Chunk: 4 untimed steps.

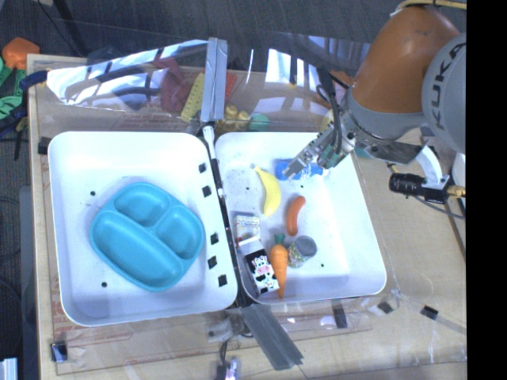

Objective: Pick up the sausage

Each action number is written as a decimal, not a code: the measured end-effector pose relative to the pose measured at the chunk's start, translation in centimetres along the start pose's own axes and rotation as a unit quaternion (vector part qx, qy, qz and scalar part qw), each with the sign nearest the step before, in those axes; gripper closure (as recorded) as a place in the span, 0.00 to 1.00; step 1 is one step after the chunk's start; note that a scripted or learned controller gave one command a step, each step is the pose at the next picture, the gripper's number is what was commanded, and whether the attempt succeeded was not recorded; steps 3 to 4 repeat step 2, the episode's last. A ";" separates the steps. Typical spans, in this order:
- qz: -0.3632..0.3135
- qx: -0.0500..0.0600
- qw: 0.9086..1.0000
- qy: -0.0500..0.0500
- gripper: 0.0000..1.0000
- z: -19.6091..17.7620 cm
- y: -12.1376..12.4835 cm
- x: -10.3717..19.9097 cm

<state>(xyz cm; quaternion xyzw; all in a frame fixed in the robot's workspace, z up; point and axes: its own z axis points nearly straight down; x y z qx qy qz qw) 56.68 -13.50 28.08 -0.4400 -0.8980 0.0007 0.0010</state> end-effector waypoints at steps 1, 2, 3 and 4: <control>-0.042 0.000 0.999 0.001 1.00 13.1 -0.3 3.7; -0.220 -0.001 0.976 -0.001 1.00 5.5 -1.8 0.8; -0.220 -0.001 0.976 -0.001 1.00 5.5 -1.8 0.8; -0.220 -0.001 0.976 -0.001 1.00 5.5 -1.8 0.8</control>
